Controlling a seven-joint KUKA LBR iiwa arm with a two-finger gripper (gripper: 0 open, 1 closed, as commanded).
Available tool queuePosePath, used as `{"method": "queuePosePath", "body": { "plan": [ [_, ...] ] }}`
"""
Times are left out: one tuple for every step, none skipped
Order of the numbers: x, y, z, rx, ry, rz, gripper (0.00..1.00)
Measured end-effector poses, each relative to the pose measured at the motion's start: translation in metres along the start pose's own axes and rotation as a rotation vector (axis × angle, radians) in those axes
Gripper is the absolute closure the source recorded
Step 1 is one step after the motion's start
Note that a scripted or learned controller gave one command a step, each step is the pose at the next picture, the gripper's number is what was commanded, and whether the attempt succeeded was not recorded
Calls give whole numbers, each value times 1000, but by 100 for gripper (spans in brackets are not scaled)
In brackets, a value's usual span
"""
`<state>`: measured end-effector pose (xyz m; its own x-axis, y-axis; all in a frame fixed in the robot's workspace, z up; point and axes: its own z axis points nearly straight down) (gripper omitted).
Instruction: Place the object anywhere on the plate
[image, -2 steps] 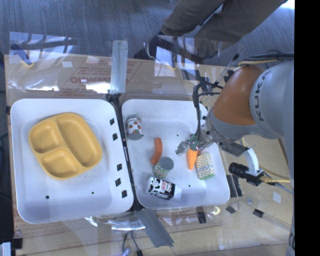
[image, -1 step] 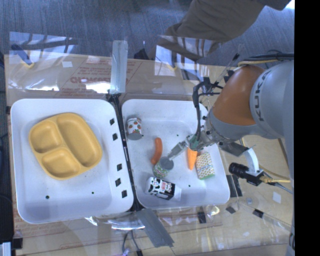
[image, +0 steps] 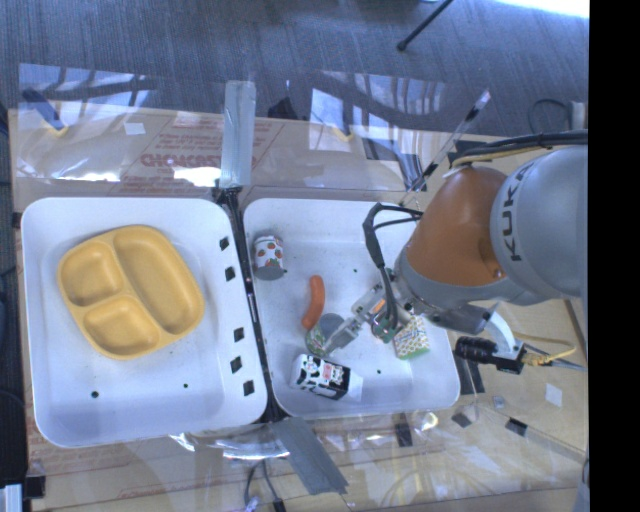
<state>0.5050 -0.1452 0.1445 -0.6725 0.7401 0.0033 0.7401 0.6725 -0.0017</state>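
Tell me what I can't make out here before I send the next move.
- Gripper: too small and cluttered in the camera view to tell its finger state or whether it holds anything.
- Patterned item: partly covered by the arm's wrist.
- Black-and-white item: print too small to read.
- Yellow plate: fully visible.

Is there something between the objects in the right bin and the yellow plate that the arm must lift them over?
Yes. The raised rims where the two bins meet run between the sausage and the plate in the left bin. Nothing else visible lies on that path.
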Motion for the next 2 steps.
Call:
{"method": "queuePosePath", "body": {
  "plan": [
    [0, 0, 0, 0, -1, 0, 0],
    [2, -32, 17, -8, -7, 92, 0]
  ]
}}
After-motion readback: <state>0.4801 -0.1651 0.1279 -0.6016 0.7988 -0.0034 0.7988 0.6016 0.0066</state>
